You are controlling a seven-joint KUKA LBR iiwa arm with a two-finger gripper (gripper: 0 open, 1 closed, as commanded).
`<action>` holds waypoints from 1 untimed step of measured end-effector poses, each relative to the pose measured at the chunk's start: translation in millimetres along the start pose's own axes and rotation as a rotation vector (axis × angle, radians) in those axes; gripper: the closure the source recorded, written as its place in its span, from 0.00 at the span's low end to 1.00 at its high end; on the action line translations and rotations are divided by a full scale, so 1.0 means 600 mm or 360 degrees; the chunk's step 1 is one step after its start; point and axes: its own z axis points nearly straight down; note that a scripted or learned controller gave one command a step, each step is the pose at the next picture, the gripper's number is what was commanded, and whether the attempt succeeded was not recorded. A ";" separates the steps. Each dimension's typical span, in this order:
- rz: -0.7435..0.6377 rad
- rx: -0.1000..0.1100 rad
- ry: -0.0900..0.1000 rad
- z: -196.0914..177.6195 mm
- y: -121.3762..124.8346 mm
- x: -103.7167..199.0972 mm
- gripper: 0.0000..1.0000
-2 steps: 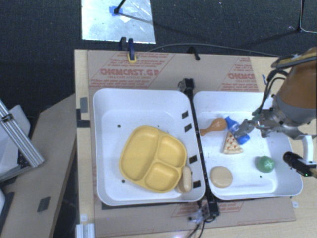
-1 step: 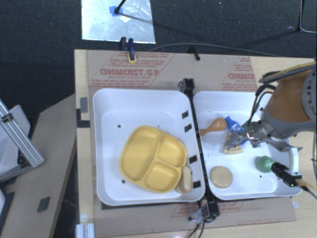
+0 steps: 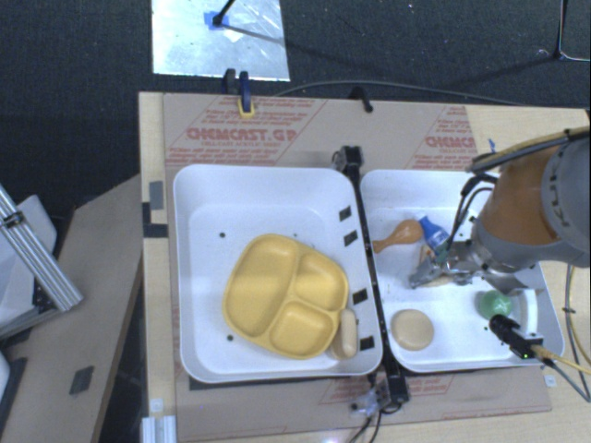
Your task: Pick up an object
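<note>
Objects (image 3: 412, 329) in bins; board (image 3: 242, 135) lettered "CHEMCAST GP".

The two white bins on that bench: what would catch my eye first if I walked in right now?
Probably the yellow divided tray in the left bin, with a small beige piece at its right corner. Next, the grey arm with its orange band reaching into the right bin, its gripper low among a wooden spoon, a blue object, a tan round lump and a green object.

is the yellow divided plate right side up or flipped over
Right side up. The yellow divided plastic plate in the left white bin shows its three hollow compartments and raised dividing ridges facing the camera.
</note>
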 end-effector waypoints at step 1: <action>-0.0001 -0.0007 -0.0002 -0.021 0.002 -0.001 1.00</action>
